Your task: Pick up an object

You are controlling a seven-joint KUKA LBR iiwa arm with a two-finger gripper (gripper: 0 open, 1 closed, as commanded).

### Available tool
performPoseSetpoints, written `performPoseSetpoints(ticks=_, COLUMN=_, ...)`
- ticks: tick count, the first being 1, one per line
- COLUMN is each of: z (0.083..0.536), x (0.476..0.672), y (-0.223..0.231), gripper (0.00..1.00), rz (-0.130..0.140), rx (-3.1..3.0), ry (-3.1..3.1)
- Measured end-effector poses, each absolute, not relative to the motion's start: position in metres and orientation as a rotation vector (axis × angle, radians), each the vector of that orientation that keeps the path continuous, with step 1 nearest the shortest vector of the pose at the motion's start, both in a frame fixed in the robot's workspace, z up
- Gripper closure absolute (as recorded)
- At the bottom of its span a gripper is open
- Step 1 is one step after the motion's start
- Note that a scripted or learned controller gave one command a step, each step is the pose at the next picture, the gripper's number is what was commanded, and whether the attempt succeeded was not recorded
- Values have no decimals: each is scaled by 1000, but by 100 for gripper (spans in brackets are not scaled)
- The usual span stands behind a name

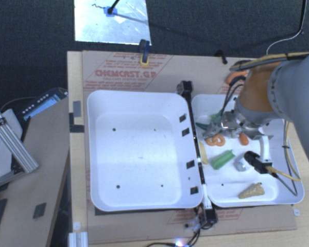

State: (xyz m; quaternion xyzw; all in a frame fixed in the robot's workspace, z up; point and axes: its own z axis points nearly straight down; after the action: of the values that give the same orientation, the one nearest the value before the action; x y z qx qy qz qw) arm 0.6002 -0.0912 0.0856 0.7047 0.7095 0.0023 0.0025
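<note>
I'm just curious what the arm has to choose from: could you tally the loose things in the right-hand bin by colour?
Green: 2, a block and a darker piece near the gripper
Orange: 2, a ring and a small piece
Tan: 1, a lumpy piece
Grey: 1
Total: 6

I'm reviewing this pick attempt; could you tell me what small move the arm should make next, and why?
Probably a short, straight descent. The gripper hangs low in the right bin, just above the orange pretzel-shaped piece, with the green block lying apart below it. I cannot see anything held between its fingers.
</note>
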Motion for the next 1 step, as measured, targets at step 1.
performPoseSetpoints(ticks=1, z=96, x=599, y=-92, gripper=100, rz=6, rx=2215, ry=2224)
